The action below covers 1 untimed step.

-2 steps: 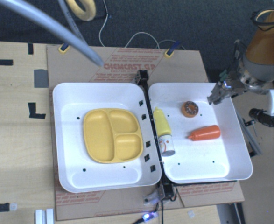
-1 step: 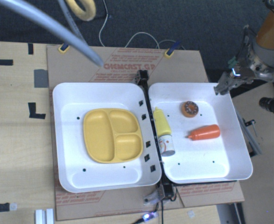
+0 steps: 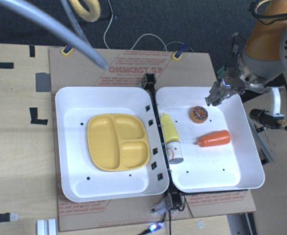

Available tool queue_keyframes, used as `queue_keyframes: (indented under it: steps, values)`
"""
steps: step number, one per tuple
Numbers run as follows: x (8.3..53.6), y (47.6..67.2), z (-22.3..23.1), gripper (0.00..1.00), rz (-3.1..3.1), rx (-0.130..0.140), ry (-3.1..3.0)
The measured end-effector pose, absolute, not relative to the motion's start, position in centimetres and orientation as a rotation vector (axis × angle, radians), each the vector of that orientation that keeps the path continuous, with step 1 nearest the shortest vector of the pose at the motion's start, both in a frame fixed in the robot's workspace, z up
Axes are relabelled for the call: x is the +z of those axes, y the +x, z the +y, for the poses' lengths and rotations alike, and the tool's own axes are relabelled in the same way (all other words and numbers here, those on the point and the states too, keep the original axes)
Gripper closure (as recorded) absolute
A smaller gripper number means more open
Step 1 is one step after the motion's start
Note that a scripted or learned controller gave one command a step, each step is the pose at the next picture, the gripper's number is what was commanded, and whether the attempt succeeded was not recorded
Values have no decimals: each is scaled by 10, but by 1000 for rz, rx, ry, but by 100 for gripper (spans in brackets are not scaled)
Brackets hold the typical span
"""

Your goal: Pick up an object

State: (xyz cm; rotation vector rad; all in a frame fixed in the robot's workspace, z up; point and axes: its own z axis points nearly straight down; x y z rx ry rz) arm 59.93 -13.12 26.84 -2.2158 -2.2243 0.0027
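**Grey arm poised at the right bin's far corner, nothing held**

Grey links and an orange band are seen reaching in from the right; the gripper [image 3: 215,99] hangs over the far right corner of the right bin [image 3: 246,131]. No object is seen between its dark fingers. How far they are parted cannot be told at this size and angle.

Candidates:
- Small round brown donut [image 3: 199,114], just beside the gripper, towards the bin's centre. Nearest pick.
- Orange carrot-shaped piece [image 3: 214,139], a little further in, lying flat.
- Yellow bottle [image 3: 170,138] with a pale cap end, well apart from the gripper, laid along the divider between the bins.

Risks, as judged:
- The donut is low and round; it is likely to be nudged aside or pinched off-centre if the descent is not centred.
- The bin's rim and sloped wall lie close under the gripper; a finger could be caught on them if the descent is straight down.
- The carrot-shaped piece is tapered and smooth, so it may be squeezed out unless gripped across its thick middle.
- The bottle may roll, and the divider leaves little finger room on that side.

Surroundings: a yellow compartment tray [image 3: 118,142] is lying in the left bin [image 3: 67,131], far from the gripper. A grey pole [image 3: 45,21] and a yellow loop [image 3: 83,1] cross the far corner, clear of the work.
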Motion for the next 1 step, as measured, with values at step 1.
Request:
queue_keyframes:
  steps: [1]
  values:
    - [267,594,-87,100,-2224,3,-2217]
